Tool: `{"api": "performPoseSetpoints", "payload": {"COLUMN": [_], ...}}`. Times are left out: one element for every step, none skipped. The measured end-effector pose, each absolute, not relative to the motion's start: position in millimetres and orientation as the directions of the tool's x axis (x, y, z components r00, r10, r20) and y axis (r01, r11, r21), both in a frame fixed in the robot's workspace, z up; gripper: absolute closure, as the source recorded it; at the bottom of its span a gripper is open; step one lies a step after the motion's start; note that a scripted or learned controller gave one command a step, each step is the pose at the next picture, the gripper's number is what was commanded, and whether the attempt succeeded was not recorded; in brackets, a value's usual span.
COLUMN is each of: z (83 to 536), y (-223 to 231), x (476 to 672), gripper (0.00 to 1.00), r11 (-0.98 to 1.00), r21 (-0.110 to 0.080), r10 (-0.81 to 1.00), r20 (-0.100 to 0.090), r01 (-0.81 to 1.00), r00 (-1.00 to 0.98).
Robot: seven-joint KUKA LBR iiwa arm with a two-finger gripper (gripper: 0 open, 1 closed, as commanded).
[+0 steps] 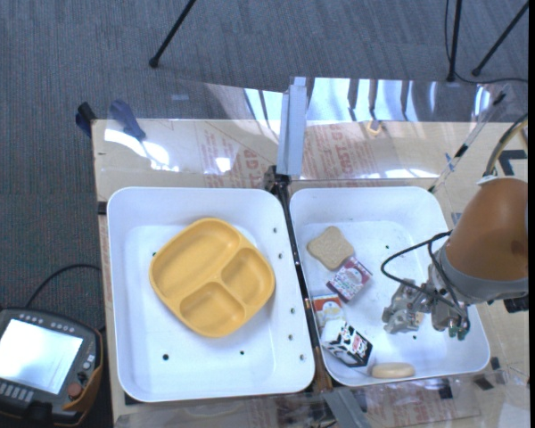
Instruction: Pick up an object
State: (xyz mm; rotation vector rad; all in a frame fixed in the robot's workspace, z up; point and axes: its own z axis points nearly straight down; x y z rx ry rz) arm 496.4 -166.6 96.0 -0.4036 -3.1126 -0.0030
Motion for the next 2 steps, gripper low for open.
{"api": "performPoseSetpoints", "payload": {"z": [195.6, 201.0], "y": [-107.5, -107.1], "x": [479.1, 478.0], "gripper": [1.0, 1.0], "r11": [0.959, 0.96], "r21": [0.003, 0.001], "r10": [0.284, 0.281], "r20": [-0.008, 0.001], "r01": [0.284, 0.281], "r00": [-0.959, -0.96]}}
